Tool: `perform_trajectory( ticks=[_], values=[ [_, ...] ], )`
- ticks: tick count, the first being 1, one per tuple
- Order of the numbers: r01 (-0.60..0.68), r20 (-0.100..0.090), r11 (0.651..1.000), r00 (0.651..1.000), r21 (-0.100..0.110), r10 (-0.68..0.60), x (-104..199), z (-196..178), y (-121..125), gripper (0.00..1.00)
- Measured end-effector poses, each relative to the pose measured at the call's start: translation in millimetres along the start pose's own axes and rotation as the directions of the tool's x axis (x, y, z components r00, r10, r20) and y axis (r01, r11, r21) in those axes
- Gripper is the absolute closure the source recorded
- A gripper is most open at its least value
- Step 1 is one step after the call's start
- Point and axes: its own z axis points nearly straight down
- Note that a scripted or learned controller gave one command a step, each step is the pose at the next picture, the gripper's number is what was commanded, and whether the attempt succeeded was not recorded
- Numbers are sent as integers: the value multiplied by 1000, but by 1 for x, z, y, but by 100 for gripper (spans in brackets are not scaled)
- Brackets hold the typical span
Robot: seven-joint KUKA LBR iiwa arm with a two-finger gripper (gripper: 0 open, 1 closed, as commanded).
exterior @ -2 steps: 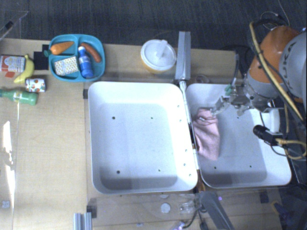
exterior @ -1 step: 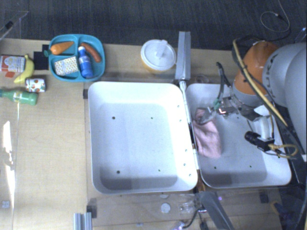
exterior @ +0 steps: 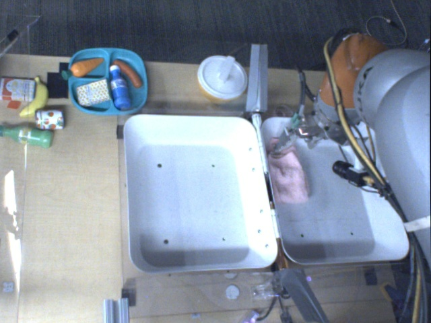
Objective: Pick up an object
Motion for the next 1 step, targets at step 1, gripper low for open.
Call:
perform_trajectory(
  ticks=[1],
  values=[
    [147,0,989,989,-4,-147,3,-2,-72,0]
  ],
)
